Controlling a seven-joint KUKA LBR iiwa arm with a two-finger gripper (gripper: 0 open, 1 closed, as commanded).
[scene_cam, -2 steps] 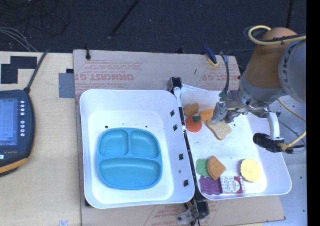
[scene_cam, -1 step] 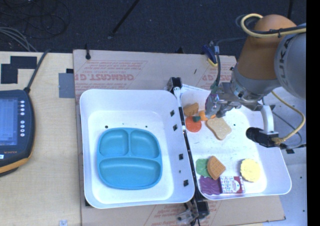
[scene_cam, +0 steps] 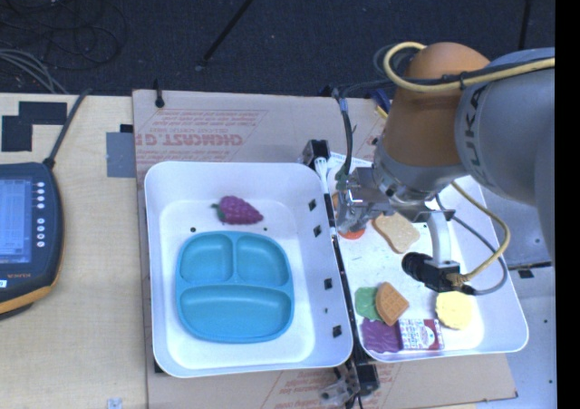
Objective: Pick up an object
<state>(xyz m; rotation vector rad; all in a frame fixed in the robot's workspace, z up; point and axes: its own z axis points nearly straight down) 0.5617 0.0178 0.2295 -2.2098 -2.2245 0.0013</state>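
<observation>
table (scene_cam: 91,217) with two bins: my claw (scene_cam: 352,208), state unclear, hovers at nine o'clock of the bread slice (scene_cam: 396,233); centre over it before descending.

The cardboard sheet (scene_cam: 236,131) under the bins bears red printed lettering, seen upside down above the left bin; it appears to read "CHEMCRZT" or similar, with a smaller line beneath too small to make out. The grey arm (scene_cam: 507,126) shows part of dark letters, "KU". The small carton (scene_cam: 418,335) carries print too blurred to read.
</observation>
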